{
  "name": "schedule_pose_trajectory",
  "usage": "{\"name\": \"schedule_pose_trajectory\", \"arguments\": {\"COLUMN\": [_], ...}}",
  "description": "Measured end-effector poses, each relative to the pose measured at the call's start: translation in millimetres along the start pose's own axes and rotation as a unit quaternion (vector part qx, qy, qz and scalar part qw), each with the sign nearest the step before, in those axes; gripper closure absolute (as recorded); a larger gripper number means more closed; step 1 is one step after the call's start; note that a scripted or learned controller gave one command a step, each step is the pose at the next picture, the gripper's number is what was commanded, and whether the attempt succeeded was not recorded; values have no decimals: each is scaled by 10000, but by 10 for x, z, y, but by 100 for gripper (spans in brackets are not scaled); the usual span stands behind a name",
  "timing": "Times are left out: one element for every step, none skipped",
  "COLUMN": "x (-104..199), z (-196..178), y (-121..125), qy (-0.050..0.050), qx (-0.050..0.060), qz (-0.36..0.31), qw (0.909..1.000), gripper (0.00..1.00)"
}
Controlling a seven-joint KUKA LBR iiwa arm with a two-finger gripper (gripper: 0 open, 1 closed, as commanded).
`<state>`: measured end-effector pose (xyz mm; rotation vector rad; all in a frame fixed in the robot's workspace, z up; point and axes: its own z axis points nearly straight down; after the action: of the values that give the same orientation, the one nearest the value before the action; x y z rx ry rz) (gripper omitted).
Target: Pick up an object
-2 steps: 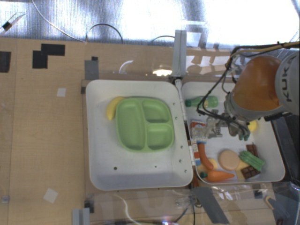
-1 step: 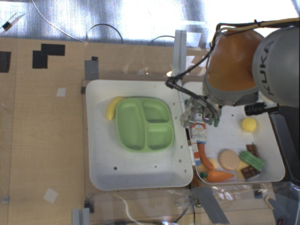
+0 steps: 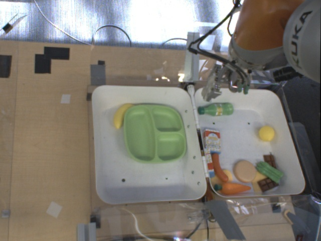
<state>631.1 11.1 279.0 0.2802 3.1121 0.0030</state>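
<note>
The gripper (image 3: 216, 87) hangs over the far edge of the right bin (image 3: 284, 115), its fingers blurred against the wrist, so whether they are open or closed cannot be told. Just below it, the green bottle (image 3: 215, 109) lies on its side, long axis across the bin, yellow-labelled. A banana (image 3: 120, 115) is half hidden under the green plate (image 3: 153, 133).

Wooden desk (image 3: 45, 149) carrying two shallow white bins side by side: left bin (image 3: 108, 185) and right bin (image 3: 288, 134), their inner rims touching. Black angular markings (image 3: 50, 58) lie on the desk at upper left. Thin cables (image 3: 108, 31) loop across the corrugated metal surface (image 3: 140, 9) behind the desk.
</note>
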Motion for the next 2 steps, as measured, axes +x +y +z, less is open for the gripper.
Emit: {"name": "schedule_pose_trajectory", "arguments": {"x": [-334, -353], "z": [121, 135], "y": [-114, -444], "qy": [27, 27], "qx": [0, 2], "qz": [-725, -1380], "qw": [9974, 9904], "gripper": [100, 100]}}
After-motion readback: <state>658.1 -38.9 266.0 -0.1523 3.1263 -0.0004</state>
